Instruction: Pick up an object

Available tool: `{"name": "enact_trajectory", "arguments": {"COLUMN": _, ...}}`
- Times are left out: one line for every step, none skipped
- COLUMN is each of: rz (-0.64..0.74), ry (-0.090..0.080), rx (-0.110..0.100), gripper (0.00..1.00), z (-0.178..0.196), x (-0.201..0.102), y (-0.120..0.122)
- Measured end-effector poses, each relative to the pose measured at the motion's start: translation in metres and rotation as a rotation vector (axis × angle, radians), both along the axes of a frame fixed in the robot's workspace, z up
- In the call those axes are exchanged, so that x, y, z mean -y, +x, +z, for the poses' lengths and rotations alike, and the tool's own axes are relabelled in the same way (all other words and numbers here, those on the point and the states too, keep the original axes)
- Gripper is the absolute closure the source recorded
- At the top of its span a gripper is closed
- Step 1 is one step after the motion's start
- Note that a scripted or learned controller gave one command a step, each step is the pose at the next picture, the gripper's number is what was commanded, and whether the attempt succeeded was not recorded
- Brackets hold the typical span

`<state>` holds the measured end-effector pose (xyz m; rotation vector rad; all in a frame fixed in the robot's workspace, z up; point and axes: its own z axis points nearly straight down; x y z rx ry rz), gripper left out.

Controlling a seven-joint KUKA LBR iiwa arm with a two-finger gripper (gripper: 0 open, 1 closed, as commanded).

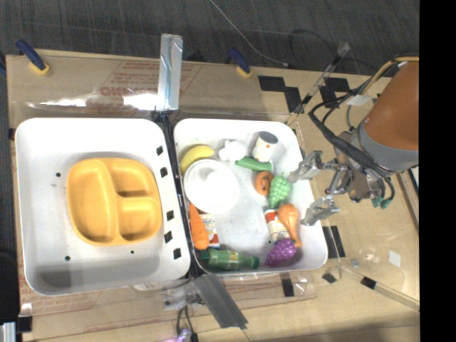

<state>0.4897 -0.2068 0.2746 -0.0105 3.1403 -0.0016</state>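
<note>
The fingers [312, 189] stand spread apart with nothing between them, one tip [308, 167] farther back and one nearer, hovering over the right rim of the right bin [311, 228]. No object is grasped yet, so the step in hand looks like the approach before a pick.

Starting nearest in that bin: a green bottle [228, 260] lies along the near wall, with a purple grape bunch [282, 251] to its right. Just beyond sit a small red-and-white bottle [274, 225] and an orange carrot-like piece [289, 218], the closest things to the spread fingers. An orange carrot [197, 228] lies along the left wall. Farther back come a white bowl [211, 186], a green corn-like toy [280, 189] touching a small orange fruit [263, 183], then a yellow banana [196, 154] and a white cup [264, 146] at the far side.

The left bin [43, 191] holds a yellow divided tray [117, 199].

The next move likely calls for shifting left over the clutter, lowering onto one piece, and closing cleanly without catching its neighbours
</note>
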Motion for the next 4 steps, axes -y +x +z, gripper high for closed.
{"name": "enact_trajectory", "arguments": {"rz": -0.039, "ry": 0.005, "rx": -0.01, "gripper": 0.0, "z": -0.131, "x": 0.0, "y": 0.005}}
{"name": "enact_trajectory", "arguments": {"rz": -0.069, "ry": 0.001, "rx": 0.0, "gripper": 0.0, "z": -0.182, "x": -0.013, "y": 0.03}}
{"name": "enact_trajectory", "arguments": {"rz": -0.206, "ry": 0.0, "rx": 0.004, "gripper": 0.0, "z": -0.18, "x": 0.004, "y": 0.071}}
{"name": "enact_trajectory", "arguments": {"rz": -0.197, "ry": 0.0, "rx": 0.006, "gripper": 1.0, "z": -0.169, "x": 0.002, "y": 0.073}}
